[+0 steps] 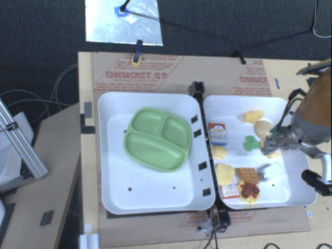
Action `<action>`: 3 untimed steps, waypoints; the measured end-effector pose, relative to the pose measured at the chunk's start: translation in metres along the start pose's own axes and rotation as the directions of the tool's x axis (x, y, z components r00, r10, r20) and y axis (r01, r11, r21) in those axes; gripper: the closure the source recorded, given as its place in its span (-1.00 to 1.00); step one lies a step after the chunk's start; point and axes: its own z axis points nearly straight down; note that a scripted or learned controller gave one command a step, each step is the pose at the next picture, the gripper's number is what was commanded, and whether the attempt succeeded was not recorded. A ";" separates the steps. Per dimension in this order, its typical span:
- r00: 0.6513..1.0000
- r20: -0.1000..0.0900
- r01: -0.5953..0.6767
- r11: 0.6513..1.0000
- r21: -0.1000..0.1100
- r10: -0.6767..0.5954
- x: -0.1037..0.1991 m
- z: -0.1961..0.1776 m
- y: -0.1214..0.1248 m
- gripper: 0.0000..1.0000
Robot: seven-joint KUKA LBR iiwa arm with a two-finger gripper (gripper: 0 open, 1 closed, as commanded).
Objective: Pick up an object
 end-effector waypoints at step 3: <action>1.000 -0.003 0.006 1.000 0.001 -0.006 0.047 -0.076 0.044 1.00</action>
